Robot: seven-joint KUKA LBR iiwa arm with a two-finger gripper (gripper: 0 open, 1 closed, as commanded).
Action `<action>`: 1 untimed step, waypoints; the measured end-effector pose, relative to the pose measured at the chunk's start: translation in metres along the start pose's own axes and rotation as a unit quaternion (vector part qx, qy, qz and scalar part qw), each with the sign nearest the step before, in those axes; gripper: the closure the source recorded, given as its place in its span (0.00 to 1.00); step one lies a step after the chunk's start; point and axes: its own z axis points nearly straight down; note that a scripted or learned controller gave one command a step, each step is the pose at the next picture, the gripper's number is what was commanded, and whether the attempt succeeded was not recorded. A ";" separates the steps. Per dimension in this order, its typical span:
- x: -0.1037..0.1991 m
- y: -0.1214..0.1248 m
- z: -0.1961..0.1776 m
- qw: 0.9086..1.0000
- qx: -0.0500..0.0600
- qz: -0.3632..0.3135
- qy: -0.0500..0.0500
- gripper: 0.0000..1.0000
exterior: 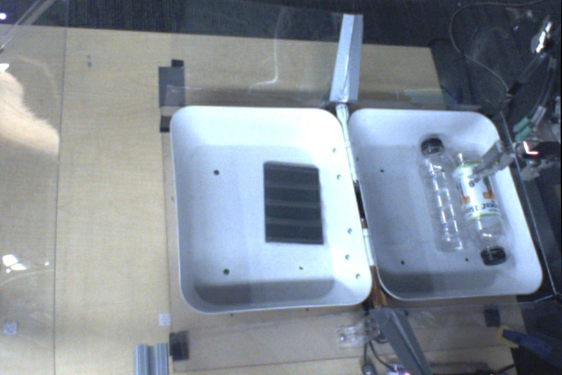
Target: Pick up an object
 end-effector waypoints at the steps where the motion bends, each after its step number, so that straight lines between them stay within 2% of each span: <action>1: -0.012 0.062 0.136 0.995 -0.016 -0.101 -0.003 0.00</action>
